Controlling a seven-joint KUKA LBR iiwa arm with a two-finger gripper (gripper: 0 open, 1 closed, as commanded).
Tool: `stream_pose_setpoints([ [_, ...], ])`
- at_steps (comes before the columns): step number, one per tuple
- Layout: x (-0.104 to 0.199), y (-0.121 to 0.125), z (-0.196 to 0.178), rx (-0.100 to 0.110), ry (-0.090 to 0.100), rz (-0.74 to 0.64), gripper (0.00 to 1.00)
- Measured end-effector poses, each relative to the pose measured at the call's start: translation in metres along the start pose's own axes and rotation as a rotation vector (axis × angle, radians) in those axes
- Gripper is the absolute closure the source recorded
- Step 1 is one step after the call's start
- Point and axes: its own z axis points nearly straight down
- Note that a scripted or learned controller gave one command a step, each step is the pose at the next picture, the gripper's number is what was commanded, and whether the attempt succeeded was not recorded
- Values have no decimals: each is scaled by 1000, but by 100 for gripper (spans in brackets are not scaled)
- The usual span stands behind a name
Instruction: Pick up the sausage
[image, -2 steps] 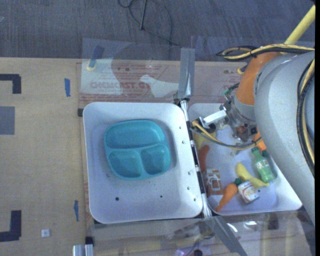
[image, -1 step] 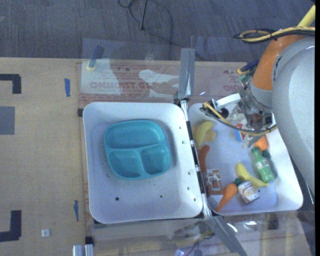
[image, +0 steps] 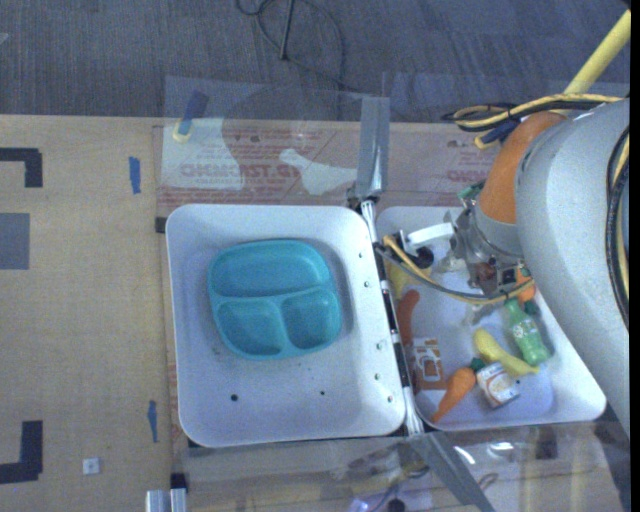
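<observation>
Whether the gripper (image: 463, 268) was clenched or released could not be told from the camera view: it hung low over the back of the right bin (image: 575, 398), crowded by the grey wrist and a tangle of yellow and white cables. Nothing could be seen in its grasp.

The sausage (image: 405, 306) appeared to be the short reddish-orange piece lying close to the right bin's left wall, lengthwise along it, to the left of the gripper and apart from it. That reading was a judgement, since the piece was small and partly crossed by a cable. It looked like a light plastic toy: stiff enough not to squash, smooth and rounded, so likely to roll or slip out of a pinch. The best hold would probably be across its narrow middle, though the nearby wall left little room on that side.

The right bin also held a carrot (image: 454, 392) near its front edge, a small printed carton (image: 430, 362) just above it, a banana (image: 499, 351), a green bottle (image: 527, 334) and a small tin-like package (image: 498, 385) touching the banana's end.

The left bin (image: 190, 400) held a teal divided tray (image: 275, 297) with three compartments, sitting towards its back half.
</observation>
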Motion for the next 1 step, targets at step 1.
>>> stream_pose_setpoints([
  [1,33,6,1,0,-2,-28,0],
])
